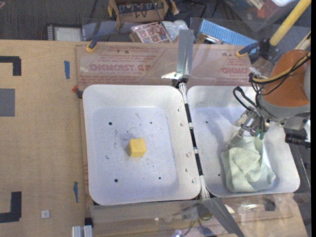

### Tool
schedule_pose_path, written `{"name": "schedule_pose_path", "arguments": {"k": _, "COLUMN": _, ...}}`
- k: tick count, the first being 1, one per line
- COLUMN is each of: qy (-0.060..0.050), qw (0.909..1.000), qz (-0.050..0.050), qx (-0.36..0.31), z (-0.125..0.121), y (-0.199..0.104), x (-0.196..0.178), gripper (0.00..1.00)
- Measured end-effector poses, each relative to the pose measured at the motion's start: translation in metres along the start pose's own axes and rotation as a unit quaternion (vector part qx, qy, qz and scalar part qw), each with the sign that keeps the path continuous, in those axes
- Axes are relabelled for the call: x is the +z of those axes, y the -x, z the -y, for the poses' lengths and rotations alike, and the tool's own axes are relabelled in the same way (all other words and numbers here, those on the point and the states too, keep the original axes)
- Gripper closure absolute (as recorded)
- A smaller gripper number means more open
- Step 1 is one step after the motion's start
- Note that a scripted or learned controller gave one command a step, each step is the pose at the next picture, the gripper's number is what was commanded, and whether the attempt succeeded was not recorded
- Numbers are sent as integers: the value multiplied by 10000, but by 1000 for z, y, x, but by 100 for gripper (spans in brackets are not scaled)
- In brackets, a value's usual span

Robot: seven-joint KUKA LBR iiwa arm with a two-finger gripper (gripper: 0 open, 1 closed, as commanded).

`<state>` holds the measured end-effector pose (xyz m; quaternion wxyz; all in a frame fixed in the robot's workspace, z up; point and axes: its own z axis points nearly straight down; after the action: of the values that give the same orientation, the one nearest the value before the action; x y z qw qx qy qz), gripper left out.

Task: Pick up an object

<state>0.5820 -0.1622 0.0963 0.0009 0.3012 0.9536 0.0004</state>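
Yellow block (138,147) — one; pale cloth (247,168) — one; bins — two.

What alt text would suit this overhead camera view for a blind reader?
A grey robot arm's pincer hovers at a crumpled pale green cloth in the right white bin. A small yellow block sits in the left bin.
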Motion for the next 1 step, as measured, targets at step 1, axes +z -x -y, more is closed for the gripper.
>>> {"name": "schedule_pose_path", "arguments": {"k": 1, "qy": 11, "qw": 9826, "qz": 36, "qx": -1857, "z": 31, "y": -45, "x": 8, "gripper": 0}}
